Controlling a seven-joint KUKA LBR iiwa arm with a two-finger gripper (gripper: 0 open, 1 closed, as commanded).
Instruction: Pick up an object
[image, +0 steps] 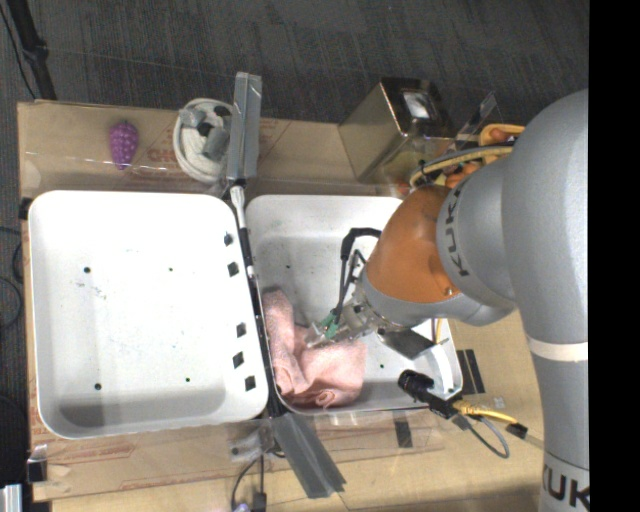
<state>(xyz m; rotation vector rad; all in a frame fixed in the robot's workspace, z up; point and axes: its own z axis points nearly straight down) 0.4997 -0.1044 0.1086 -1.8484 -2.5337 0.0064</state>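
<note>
**Pink cloth under the gripper, grasp unconfirmed**

Pink, soft fabric is seen bunched against the left wall of the right bin (300, 215), towards its near end. This pink cloth (315, 365) is crumpled into loose folds, with a longer strip lying along the divider and a thicker rolled lump at the near side. The left bin (130, 300) is set just beside it, across the divider.

The gripper (335, 328) is lowered over the cloth's right upper edge and appears to be touching or just above the fabric. Its state cannot be told: the tips are largely hidden beneath the wrist and the orange band, so no grasp can be claimed.

Several failures are judged possible from here. If only a single thin fold is pinched, the cloth could slide out as the arm rises, since limp fabric gives little to bite on. If the tips are pressed too low, the bin floor could be scraped. Because the cloth is lying hard against the divider, a lift could also drag it against that wall and pull it free.
</note>
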